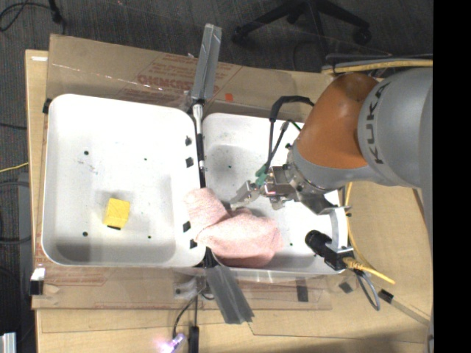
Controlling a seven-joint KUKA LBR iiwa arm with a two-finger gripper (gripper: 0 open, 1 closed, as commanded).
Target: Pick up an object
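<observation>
A pink cloth [232, 230] lies crumpled in the near left corner of the right bin [235, 134], draped partly over the divider. My gripper [237, 201] reaches in from the right and its tips meet the cloth's upper edge. A yellow block [117, 213] sits in the left bin [110, 123], toward its near left part, far from the gripper.
The grey arm with its orange band [338, 134] covers the right half of the right bin. A metal bar [206, 61] stands along the divider at the back. Cardboard [147, 68] lies behind the bins.
</observation>
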